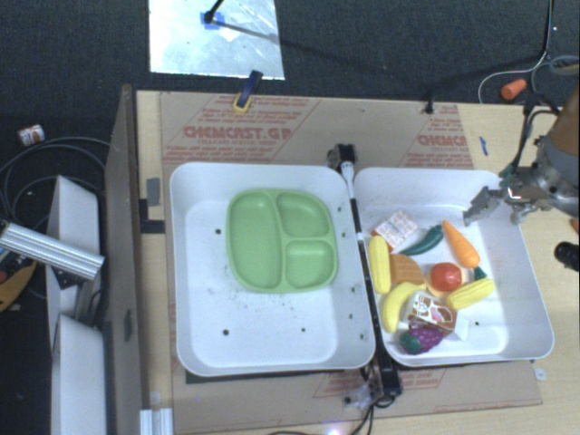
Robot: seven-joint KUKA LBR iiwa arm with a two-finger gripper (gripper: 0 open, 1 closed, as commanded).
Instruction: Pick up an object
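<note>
Camera view shows the end effector [489, 204] at the upper right rim of the right bin [526, 279], above the carrot [460, 244]; whether it is apart or together cannot be told. Below the carrot lie a tomato [445, 275], corn [471, 292], a banana [379, 263] and grapes [422, 339]. Left of that bin, the left bin [204, 333] holds a green plate [281, 240].
</note>
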